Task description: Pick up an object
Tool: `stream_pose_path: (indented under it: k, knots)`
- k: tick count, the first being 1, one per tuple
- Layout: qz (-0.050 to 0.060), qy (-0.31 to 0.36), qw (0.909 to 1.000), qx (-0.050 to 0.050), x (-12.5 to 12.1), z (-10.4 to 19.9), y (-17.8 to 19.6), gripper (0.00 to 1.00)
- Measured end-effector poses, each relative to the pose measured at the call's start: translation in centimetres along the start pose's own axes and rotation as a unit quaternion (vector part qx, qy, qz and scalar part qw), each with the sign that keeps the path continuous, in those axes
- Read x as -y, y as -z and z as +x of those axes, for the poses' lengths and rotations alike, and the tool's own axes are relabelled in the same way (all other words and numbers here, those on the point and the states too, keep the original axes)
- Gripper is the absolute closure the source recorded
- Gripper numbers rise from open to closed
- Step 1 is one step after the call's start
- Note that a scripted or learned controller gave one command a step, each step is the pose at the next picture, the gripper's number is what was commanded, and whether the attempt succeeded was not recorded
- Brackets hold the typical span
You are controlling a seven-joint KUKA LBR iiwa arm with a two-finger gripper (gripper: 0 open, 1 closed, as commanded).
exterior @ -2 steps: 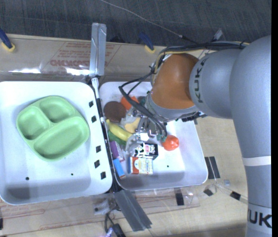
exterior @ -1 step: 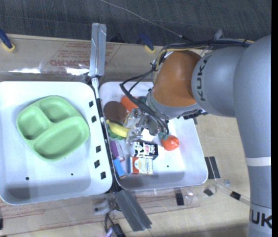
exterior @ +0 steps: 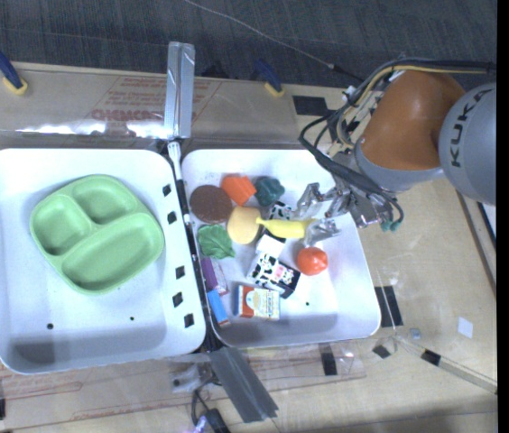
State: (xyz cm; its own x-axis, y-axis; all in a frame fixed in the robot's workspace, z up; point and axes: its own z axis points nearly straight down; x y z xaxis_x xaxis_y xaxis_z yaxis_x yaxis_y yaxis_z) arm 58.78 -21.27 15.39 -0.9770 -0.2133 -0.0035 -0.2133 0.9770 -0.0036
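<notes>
The right bin [exterior: 349, 282] holds several toy foods. A yellow banana-like piece [exterior: 263, 227] lies in its middle, with a brown disc [exterior: 209, 203], an orange piece [exterior: 237, 188] and a dark teal piece [exterior: 269, 188] behind it. A red tomato [exterior: 312, 260] and a black-and-white carton [exterior: 274, 274] lie in front. My gripper [exterior: 316, 213] hangs low over the bin's right half, just right of the yellow piece's end. Its two metal fingers [exterior: 309, 196] stand apart, open, with nothing clearly between them.
A green leafy piece [exterior: 216, 241], a small orange-and-white box [exterior: 259, 303] and a blue item [exterior: 217, 307] lie by the right bin's left wall. The left bin [exterior: 20, 332] holds a green divided plate [exterior: 98, 233]. Cables loop at the wrist [exterior: 345, 124].
</notes>
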Motion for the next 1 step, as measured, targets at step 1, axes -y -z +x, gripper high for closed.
stream_pose_path:
  k: [1]
  knots:
    - [-0.001,0.01,0.9999,0.0,-3.83,-3.12,-0.76,1.0]
